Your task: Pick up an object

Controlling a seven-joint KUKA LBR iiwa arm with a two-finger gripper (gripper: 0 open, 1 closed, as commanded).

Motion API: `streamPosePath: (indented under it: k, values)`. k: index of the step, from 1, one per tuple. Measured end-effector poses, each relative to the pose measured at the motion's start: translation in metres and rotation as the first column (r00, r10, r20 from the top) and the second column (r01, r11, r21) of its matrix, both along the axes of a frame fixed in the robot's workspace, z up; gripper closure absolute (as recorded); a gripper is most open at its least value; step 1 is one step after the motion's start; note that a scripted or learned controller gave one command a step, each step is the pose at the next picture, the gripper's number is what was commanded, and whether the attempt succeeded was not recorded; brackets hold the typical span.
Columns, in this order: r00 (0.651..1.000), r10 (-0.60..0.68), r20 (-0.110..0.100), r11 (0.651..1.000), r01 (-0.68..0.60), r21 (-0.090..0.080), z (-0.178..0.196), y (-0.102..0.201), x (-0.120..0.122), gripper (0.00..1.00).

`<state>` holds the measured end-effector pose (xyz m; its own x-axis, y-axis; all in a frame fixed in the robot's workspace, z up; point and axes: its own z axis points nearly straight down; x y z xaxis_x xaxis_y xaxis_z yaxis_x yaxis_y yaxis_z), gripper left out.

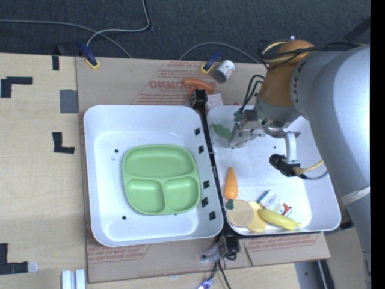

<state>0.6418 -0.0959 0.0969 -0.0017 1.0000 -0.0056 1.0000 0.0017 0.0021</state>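
The right bin (319,191) holds an orange carrot (230,183), a yellow banana (278,219), a tan round piece (240,213) and a small white packet (274,200) near its front. A flat green item (221,131) lies at its back left. My gripper (240,135) points down into the back left of this bin, just right of the green item. I see nothing held in it. The arm's wrist hides part of the bin's back.
The left bin (102,137) holds a green divided plate (160,179). Behind the bins, an orange item (198,83) and a small grey cylinder (224,71) lie on the cardboard. A black divider (207,155) with clips runs between the bins.
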Motion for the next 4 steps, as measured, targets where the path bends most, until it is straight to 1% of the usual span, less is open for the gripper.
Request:
streamPosePath:
  k: [1, 2, 3, 4]
  values:
    - [1.000, 0.000, 0.000, 1.000, 0.000, 0.000, 0.000, 0.000, 0.000, 0.00]
    - [1.000, 0.000, -0.002, 1.000, 0.000, 0.005, -0.011, 0.001, 0.015, 0.00]
    - [1.000, -0.001, 0.000, 1.000, 0.001, 0.003, -0.011, 0.002, 0.010, 0.00]
    - [1.000, 0.001, 0.000, 1.000, -0.001, 0.003, -0.001, 0.002, 0.010, 1.00]
